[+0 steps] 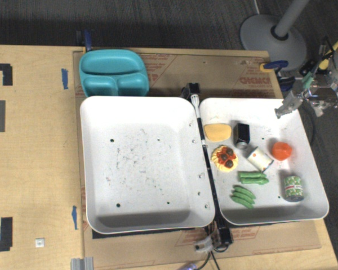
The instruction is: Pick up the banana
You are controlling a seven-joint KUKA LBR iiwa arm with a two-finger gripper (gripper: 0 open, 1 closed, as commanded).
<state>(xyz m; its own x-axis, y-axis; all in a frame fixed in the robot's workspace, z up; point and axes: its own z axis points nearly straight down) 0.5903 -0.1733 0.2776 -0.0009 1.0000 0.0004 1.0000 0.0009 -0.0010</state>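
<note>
My gripper [285,107] hangs over the far right corner of the right bin [310,207], with the arm's wrist [322,88] reaching in from the right edge. Nothing shows in its grasp. The only yellow item is a rounded yellow-orange piece [217,131] lying at the bin's far left, well to the left of the gripper. I cannot tell whether this piece is the banana.
The right bin also holds a black block [242,134], a round pizza toy [225,157], a white cylinder [259,159], an orange-red ball [281,151], green pea pods [247,187] and a small can [293,188]. A teal tray [114,72] sits behind the left bin [141,215].
</note>
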